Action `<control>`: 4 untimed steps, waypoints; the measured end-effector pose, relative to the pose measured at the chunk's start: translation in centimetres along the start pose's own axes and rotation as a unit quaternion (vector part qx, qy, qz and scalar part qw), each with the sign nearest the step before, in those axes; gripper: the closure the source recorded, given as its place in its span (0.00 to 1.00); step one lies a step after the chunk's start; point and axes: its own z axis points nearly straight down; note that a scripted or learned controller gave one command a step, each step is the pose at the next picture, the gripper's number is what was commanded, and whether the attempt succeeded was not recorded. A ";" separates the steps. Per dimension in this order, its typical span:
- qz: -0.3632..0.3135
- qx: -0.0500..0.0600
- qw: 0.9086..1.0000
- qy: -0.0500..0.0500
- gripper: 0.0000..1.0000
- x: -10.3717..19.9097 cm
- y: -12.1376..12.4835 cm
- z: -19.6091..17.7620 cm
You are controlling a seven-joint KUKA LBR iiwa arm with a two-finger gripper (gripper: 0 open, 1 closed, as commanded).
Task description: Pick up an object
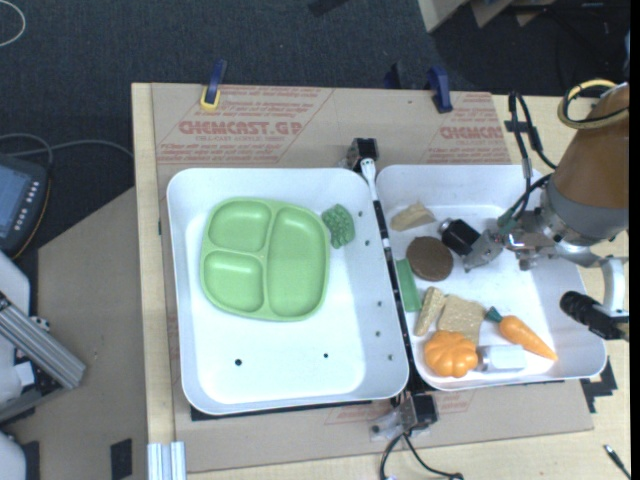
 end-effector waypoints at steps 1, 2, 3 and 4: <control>0.000 0.000 1.000 0.000 0.00 -0.2 -0.7 4.6; 0.000 -0.001 1.000 0.000 0.00 -0.1 -0.7 6.3; 0.000 -0.003 1.000 -0.001 1.00 -0.2 -0.7 5.2; -0.001 -0.006 1.000 -0.002 1.00 0.2 -1.1 -0.9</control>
